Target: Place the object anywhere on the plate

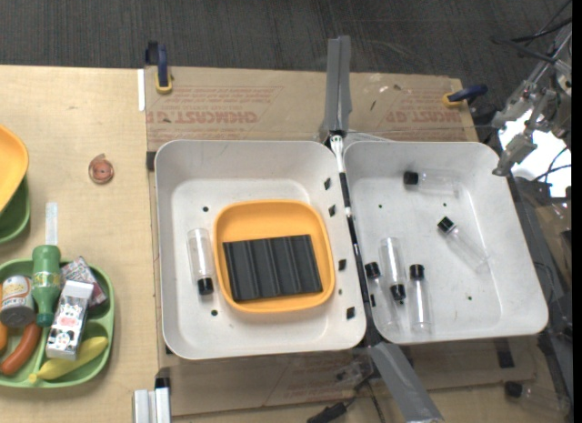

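The fingers' state cannot be told; clear vials (391, 271) with black caps lie near the orange plate (273, 216).

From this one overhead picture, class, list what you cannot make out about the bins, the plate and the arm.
- Gripper, camera view: small and blurred at the right edge; its fingers cannot be read.
- Clear vials in the right bin: transparent against white, so outlines blur; the exact count is uncertain.
- Yellow plate: a black ribbed block hides its centre.
- Yellow bowl: cut off by the left edge.
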